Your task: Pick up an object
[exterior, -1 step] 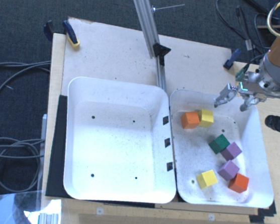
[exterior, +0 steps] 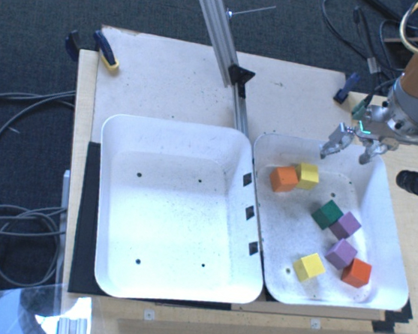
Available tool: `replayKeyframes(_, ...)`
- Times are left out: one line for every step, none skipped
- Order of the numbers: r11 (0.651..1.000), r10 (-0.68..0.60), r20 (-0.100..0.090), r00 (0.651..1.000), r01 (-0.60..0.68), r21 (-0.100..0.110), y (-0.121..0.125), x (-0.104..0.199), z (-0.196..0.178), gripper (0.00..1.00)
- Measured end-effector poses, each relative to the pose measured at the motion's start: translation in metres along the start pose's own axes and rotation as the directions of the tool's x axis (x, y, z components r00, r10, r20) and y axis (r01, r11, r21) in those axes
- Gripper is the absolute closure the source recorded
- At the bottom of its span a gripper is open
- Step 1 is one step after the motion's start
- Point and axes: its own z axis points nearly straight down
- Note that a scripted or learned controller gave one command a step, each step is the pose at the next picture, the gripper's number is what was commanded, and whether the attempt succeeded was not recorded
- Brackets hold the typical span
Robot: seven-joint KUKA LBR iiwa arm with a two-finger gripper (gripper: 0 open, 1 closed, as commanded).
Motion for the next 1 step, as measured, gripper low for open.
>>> replayKeyframes(1.0, 0.002, 0.0, 1.0, -0.002, 0.004, -0.0032, -0.0015, 0.0426, 0.0)
